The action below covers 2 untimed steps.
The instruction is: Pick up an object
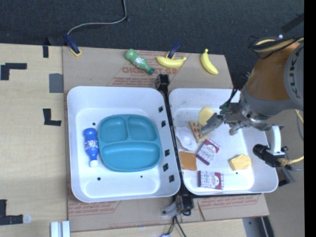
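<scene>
The right bin [256, 184] holds several small items. Among them are a yellow rounded piece [205, 115], a tan waffle-like piece [195, 130], a white cup-like item [186, 140], an orange square [187, 160], two red-and-white packets [208, 151] [211, 179] and a yellow ridged piece [240, 162]. My gripper [210, 124] reaches in from the right and hangs low over the bin's upper middle. Its tip is just right of the waffle-like piece and below the yellow rounded piece. I see nothing between its fingers.
The left bin [79, 102] holds a blue divided plate [130, 142] and a blue bottle [91, 146]. Behind the bins on the cardboard lie a green bottle [139, 61] and two bananas [171, 61] [209, 63]. A black divider [168, 127] runs between the bins.
</scene>
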{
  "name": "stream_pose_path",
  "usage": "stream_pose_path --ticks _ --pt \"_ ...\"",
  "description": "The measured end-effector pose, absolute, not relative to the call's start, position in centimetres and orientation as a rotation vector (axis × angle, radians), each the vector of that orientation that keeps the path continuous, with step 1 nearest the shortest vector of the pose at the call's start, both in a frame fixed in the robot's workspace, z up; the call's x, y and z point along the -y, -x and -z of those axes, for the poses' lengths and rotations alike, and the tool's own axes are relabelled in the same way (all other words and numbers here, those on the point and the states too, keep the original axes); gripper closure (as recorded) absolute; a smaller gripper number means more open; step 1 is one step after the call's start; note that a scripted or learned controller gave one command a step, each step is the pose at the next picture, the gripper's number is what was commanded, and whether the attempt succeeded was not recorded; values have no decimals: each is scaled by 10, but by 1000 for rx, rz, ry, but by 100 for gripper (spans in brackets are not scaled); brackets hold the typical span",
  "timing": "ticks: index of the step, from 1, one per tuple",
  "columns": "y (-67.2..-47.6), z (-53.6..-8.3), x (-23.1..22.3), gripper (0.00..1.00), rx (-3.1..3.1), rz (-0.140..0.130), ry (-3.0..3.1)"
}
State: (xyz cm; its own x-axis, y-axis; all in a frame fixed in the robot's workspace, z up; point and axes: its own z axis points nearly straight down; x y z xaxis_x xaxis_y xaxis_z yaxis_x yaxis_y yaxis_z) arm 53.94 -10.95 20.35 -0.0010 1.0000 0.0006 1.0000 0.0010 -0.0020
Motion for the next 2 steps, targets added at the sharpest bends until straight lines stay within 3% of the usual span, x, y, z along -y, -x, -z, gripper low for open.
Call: stream_pose_path --ticks 1,2 --pt "-592 -87 99 0 2227 7 2224" --pt "-636 -86 108 0 2227 3 2222"
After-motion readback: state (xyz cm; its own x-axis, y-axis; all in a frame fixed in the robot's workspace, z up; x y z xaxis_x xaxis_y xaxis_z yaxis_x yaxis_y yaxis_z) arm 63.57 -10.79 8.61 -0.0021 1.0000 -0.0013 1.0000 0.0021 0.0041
